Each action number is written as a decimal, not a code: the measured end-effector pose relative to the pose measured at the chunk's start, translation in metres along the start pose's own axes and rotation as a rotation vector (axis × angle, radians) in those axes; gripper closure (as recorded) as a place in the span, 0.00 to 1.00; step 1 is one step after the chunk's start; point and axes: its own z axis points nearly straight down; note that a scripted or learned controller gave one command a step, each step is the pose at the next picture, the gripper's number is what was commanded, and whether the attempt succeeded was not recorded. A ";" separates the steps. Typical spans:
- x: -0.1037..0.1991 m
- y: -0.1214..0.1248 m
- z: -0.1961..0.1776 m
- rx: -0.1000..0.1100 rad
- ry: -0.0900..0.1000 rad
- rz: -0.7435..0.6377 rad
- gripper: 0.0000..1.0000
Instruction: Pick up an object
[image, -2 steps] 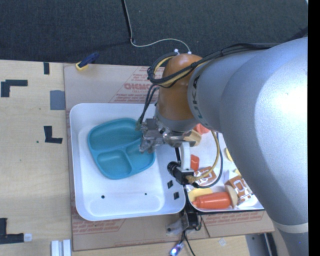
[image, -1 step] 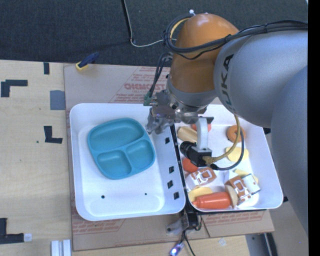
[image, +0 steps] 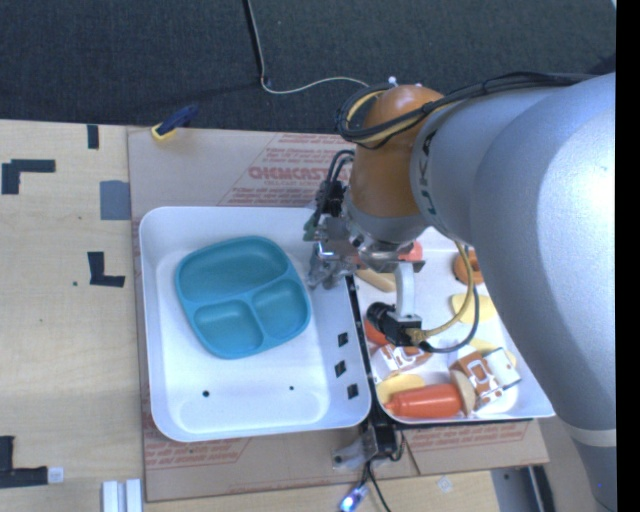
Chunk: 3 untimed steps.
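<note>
My gripper (image: 323, 258) hangs over the ridge between the two bins, at the upper left corner of the right bin (image: 535, 405), with the arm's orange band just above it. The right bin holds a red-orange sausage-shaped piece (image: 425, 402) at its front, with a yellow wedge (image: 396, 383) beside it. A white box with orange markings (image: 487, 374) lies to their right. A tan piece (image: 376, 281) lies just right of the gripper. Further right are a yellow curved piece (image: 467, 308) and an orange piece (image: 465, 266), both partly hidden by the arm.
A blue divided plate (image: 242, 295) lies in the back half of the left bin (image: 160, 300). The grey arm covers most of the right side of the view. Cardboard lies under both bins, and a blue-yellow clip (image: 174, 121) sits at its far left corner.
</note>
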 end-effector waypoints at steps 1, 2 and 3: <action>-0.006 -0.063 -0.064 -0.008 0.005 -0.005 1.00; -0.040 -0.069 -0.278 -0.027 0.005 -0.005 1.00; 0.018 -0.090 -0.275 -0.008 0.005 -0.011 1.00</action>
